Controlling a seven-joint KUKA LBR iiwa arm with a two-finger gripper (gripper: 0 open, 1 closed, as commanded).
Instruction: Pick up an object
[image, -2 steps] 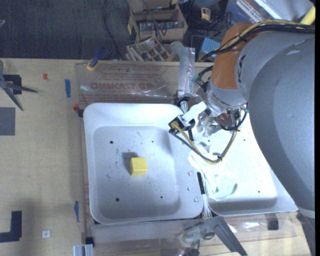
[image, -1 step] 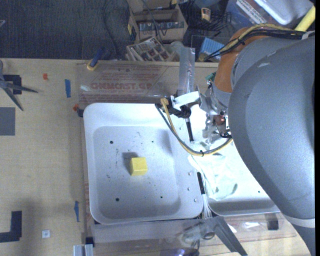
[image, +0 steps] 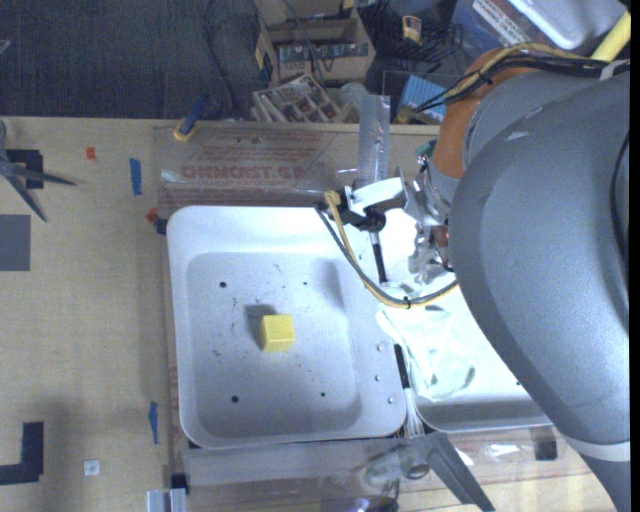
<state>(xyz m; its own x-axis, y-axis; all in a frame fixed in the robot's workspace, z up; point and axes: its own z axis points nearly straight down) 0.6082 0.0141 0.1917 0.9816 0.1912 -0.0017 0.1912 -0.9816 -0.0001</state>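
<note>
A small yellow block (image: 278, 332) lies near the middle of the left white bin (image: 200, 250), resting flat on the bin's floor. The grey arm with its orange band comes in from the right and covers most of the right bin (image: 470, 408). Its gripper (image: 428, 248) hangs over the right bin's near-left part, well to the right of the yellow block and apart from it. A crumpled, clear, pale thing (image: 440, 362) lies in the right bin just below the gripper. The arm's body hides the rest of that bin.
A yellow and black cable (image: 352, 262) loops from the wrist across the ridge between the bins. A clear plastic sheet with red lettering (image: 250, 165) lies behind the left bin. Dark specks dot the left bin's floor. Wooden bench extends to the left.
</note>
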